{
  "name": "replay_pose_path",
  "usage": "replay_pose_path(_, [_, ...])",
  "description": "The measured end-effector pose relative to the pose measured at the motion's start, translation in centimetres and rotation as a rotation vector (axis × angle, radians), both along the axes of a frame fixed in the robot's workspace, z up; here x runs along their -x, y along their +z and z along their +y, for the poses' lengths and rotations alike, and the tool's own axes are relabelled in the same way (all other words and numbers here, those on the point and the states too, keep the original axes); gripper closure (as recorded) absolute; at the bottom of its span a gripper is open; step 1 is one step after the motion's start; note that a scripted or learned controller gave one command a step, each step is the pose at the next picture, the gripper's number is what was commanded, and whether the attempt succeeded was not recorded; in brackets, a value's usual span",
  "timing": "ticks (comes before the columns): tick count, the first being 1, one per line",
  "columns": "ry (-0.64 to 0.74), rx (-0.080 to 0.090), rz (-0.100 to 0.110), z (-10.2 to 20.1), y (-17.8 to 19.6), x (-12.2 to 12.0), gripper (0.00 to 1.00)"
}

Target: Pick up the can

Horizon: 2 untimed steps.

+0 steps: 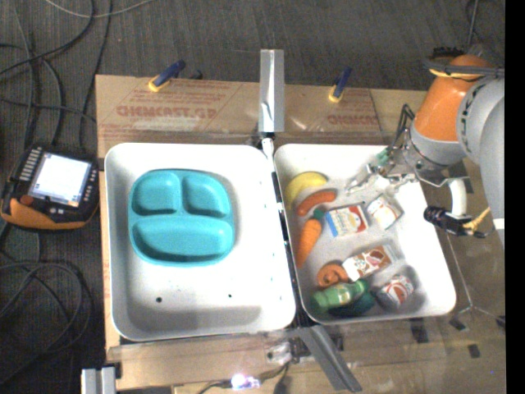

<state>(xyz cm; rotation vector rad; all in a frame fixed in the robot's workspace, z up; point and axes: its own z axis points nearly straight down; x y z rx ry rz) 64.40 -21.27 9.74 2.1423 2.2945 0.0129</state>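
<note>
My end effector: over the upper part of the right bin, reaching in from the right, low above the items there. I cannot tell how it is set from this view.
My arm: grey with an orange band, at the right bin's upper right corner.
Can: lying on its side in the lower right corner of the right bin, red and white label, well apart from my end effector.
Right bin: white and shallow, crowded with items.
Banana: yellow, upper left of the right bin.
Carrot: orange, along the bin's left side below the banana.
Small carton: red and white, mid-bin, just below my end effector.
Green item: at the bin's lower edge, just left of the can.
Left bin: white, holds a tray.
Tray: turquoise, three compartments, upper middle of the left bin.
Counter: brown board under both bins, two clamps on its far edge.
Pendant: lit screen, on the floor to the left.
</note>
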Motion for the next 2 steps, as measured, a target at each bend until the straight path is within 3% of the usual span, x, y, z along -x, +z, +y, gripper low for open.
replay_pose_path(1, [-0.035, -0.002, -0.011, 0.03, -0.51, 2.08, 0.00])
replay_pose_path(2, [-0.037, 0.003, -0.005, -0.21, 0.07, 2.30, 1.00])
